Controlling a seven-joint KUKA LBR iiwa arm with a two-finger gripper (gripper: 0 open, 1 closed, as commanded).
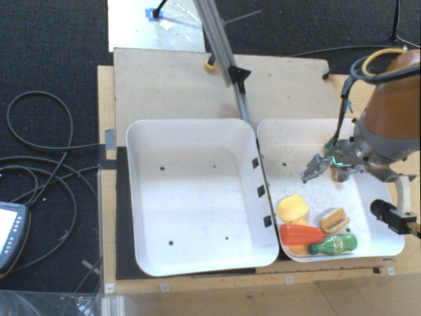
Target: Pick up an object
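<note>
The yellow fruit (293, 208), nearest of the toys that are clustering in the right bin's (283, 140) near corner, is lying below-left of the gripper (322, 167), which is hovering empty, seemingly spread, so it should be descending centred over the fruit before closing.

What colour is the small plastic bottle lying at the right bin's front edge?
Green, with a pale label; the small plastic bottle shows in the camera view.
</note>
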